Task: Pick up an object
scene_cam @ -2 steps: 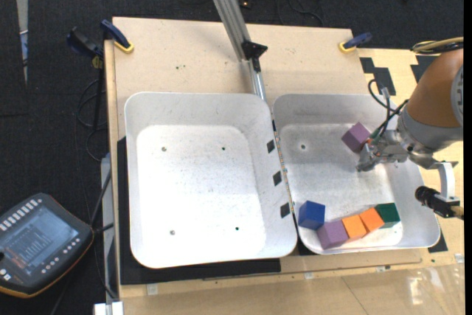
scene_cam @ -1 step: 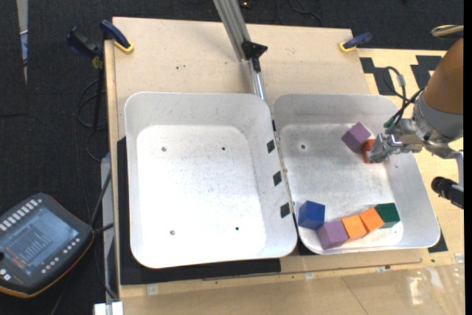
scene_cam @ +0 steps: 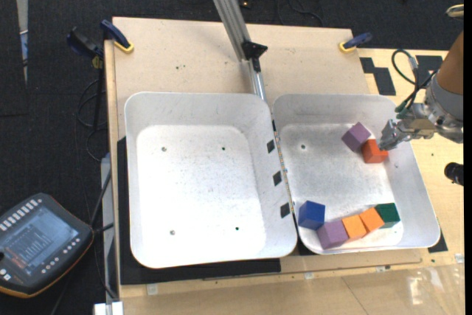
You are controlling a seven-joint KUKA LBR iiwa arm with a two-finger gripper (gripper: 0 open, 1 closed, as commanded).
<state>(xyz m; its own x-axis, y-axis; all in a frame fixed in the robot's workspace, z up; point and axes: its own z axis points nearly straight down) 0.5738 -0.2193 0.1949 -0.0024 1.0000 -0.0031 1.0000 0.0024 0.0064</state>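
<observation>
Pale wooden table (scene_cam: 192, 55) carries two bins; in the right white bin (scene_cam: 324, 114), the small red-orange cube (scene_cam: 374, 152) sits directly under the jaws (scene_cam: 386, 142), perhaps touching; whether they are apart I cannot tell

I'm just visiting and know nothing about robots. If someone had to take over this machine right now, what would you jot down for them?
Gripper: low over the right bin, at its right side, right beside the red-orange block. Whether it is open or shut cannot be made out.

Blocks, all in the right bin: a purple block touching the red-orange one; along the near edge a blue block, a second purple block, an orange block and a green block.

Done: the arm has reached the blocks.

Left: nothing is seen lifted; a block must be grasped and raised.
</observation>
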